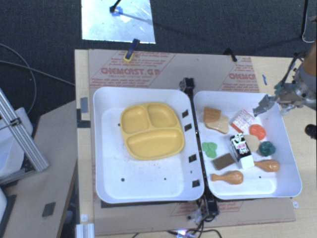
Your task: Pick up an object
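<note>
Left bin (106, 148): a yellow divided plate (151, 131) lies at its centre, tilted slightly. Right bin (287, 180): toy food is clustered mid-bin. A toast slice (214, 119) sits at ten o'clock of the cluster, a green piece (209, 148) at nine o'clock, a brown block (223, 161) just below it, and a drumstick (229, 177) at six o'clock. A small carton (240, 150) stands at centre, a red-and-white packet (243, 119) at twelve o'clock, a red-orange piece (257, 131) at one o'clock, a dark green piece (267, 148) at three o'clock, and an orange piece (267, 165) at four o'clock. The gripper (262, 106) hangs over the bin's upper right rim, holding nothing visible; its opening cannot be determined.
</note>
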Robot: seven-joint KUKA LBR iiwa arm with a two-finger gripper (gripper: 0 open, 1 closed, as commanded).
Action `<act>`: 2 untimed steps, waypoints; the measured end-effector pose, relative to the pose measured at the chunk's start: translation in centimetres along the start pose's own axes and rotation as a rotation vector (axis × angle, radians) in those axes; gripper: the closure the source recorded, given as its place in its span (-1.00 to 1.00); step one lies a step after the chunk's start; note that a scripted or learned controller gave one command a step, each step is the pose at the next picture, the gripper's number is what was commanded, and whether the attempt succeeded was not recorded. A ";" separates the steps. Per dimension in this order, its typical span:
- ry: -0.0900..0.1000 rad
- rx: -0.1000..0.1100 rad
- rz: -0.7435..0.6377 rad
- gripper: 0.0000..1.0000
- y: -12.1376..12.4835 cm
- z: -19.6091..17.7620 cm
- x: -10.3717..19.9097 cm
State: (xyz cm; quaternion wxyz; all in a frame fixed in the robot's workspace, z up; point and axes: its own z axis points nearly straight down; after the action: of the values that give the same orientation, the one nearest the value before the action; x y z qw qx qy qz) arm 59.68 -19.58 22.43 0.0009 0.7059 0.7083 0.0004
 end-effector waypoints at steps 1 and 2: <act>0.002 0.001 -0.005 -1.00 4.5 10.8 3.7; 0.000 -0.007 -0.006 -1.00 7.5 13.9 7.6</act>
State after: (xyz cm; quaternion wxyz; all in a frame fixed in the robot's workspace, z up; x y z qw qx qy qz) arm 67.18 -11.93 8.56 0.0035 0.7039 0.7103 0.0030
